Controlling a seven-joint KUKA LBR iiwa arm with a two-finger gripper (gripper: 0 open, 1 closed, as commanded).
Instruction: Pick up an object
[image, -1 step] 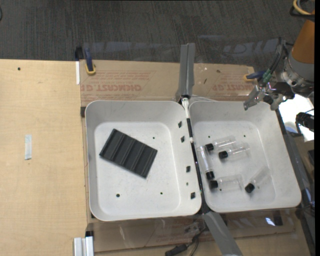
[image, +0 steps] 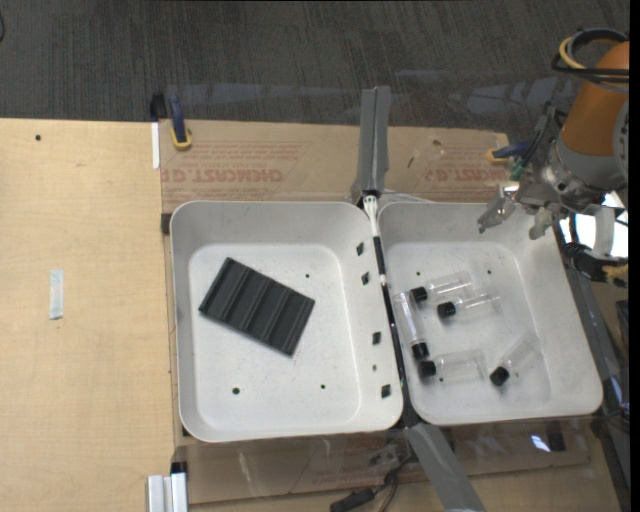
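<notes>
A dark ribbed rectangular block (image: 257, 306) lies tilted in the left bin (image: 190, 240). Several clear vials with black caps are scattered in the right bin (image: 570, 330): one pair near the middle (image: 458, 297), one along the left wall (image: 408, 318), and others toward the front (image: 455, 369). My gripper (image: 516, 220) hangs over the far right corner of the right bin, above and behind the vials. Its fingers (image: 491, 217) are spread open with nothing between them.
A grey divider bar (image: 374, 150) runs between the bins at the back. Both bins rest on cardboard (image: 270, 165); a wooden bench top (image: 80, 300) extends to the left. The arm's orange band (image: 598, 110) and cables stand at the right edge.
</notes>
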